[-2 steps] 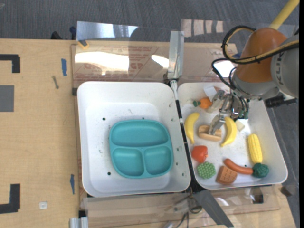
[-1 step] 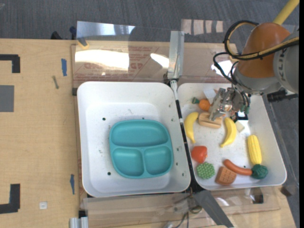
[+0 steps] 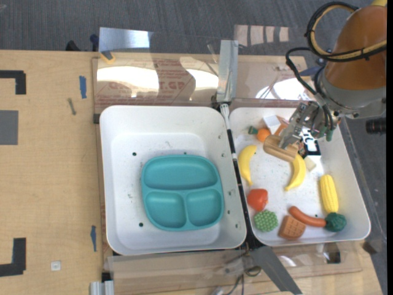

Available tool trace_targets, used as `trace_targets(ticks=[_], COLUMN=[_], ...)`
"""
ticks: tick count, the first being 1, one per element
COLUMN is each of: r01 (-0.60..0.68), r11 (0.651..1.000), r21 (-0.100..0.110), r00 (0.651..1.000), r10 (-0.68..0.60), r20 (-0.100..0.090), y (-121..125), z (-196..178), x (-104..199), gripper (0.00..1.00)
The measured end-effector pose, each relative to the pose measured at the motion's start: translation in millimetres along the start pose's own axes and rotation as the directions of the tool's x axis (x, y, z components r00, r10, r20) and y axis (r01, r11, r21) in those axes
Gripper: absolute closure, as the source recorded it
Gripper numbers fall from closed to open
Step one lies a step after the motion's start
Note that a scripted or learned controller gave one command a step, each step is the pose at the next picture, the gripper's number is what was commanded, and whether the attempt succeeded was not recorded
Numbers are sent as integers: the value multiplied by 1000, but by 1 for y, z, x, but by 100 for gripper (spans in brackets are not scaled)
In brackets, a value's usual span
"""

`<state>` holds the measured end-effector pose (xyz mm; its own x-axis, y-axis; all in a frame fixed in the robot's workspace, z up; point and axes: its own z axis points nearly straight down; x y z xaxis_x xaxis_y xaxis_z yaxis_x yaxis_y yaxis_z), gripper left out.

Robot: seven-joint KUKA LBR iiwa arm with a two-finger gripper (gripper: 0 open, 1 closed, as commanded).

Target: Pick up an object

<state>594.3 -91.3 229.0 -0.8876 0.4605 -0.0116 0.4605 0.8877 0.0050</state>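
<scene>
The right bin (image 3: 358,196) holds toy food. My gripper (image 3: 290,137) hangs low over its far part, right above a tan wooden piece (image 3: 278,150) and beside a small orange (image 3: 263,135). Whether it touches the tan piece I cannot tell. One yellow banana (image 3: 246,162) lies at the bin's left wall, and a second banana (image 3: 298,173) curves just below the gripper. A corn cob (image 3: 329,193) lies to the right. Along the near side sit a red tomato (image 3: 257,198), a green round piece (image 3: 266,220), a waffle-like piece (image 3: 292,227) and a carrot (image 3: 305,217).
The left bin (image 3: 116,123) holds a teal divided plate (image 3: 182,190). A metal divider (image 3: 226,72) stands between the bins at the back. The arm's orange band (image 3: 359,39) and black cables (image 3: 319,23) loom over the right bin's far corner.
</scene>
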Motion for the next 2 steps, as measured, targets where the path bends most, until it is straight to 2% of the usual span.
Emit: trace_targets(ticks=[1, 2], r01=[-66, -188], r11=[998, 982], r21=[0, 1], r00=[998, 982], r10=[66, 188], r20=[-4, -4], y=[57, 109], z=[-22, -37], x=[-11, 1], gripper=[100, 100])
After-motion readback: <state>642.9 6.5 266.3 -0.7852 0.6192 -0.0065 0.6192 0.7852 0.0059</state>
